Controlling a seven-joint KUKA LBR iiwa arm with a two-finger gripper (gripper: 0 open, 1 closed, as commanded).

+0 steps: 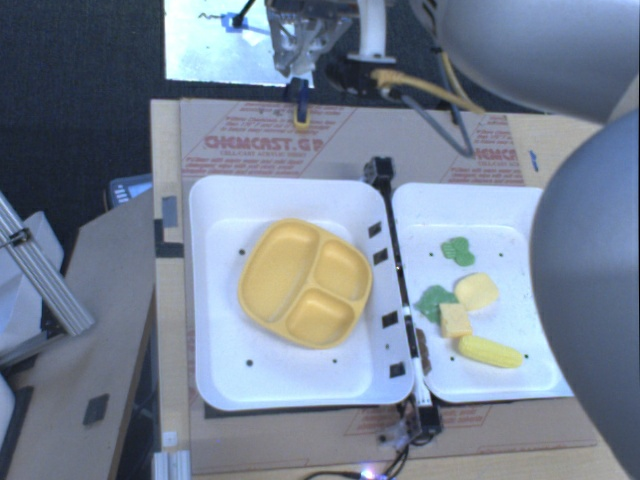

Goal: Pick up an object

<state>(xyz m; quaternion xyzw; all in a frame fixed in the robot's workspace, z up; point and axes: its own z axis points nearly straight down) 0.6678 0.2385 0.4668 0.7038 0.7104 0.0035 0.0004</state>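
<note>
We see the gripper above the counter | jaws state: cannot tell | yellow divided plate in left bin

Arm covers right bin's far right side; hand is blurred, finger state indeterminable; bench cut at bottom edge.

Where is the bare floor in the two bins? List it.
Left bin: a bare band all round the yellow tray, widest along the near and left walls. Right bin: bare along the far wall, behind the green piece. Crowded: the right bin's middle and near part, where the corn and small pieces cluster.
</note>
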